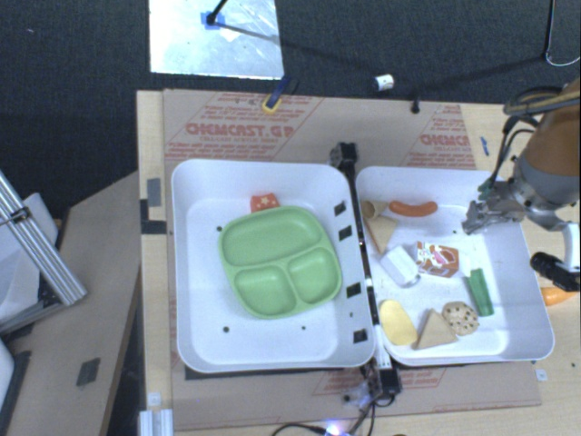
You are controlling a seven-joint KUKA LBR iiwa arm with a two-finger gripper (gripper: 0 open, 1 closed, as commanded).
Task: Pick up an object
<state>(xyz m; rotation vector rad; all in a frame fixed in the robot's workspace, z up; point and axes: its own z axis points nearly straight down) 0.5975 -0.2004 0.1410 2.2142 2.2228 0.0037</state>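
Observation:
The right bin (517,334) holds several play-food pieces: a sausage (413,209), a red and white wrapped piece (438,259), a white block (398,265), a green stick (479,292), a cookie (461,317), a tan wedge (436,331), a yellow piece (396,322) and a cone-like piece (374,223). My gripper (479,216) hangs over the bin's upper right part, right of the sausage and above the wrapped piece. I see nothing between its fingers.
The left bin (195,243) holds a green divided plate (277,262), with a small red block (265,202) just behind it. An orange object (556,292) lies outside the right bin's right wall. A black hinge strip (356,243) divides the bins.

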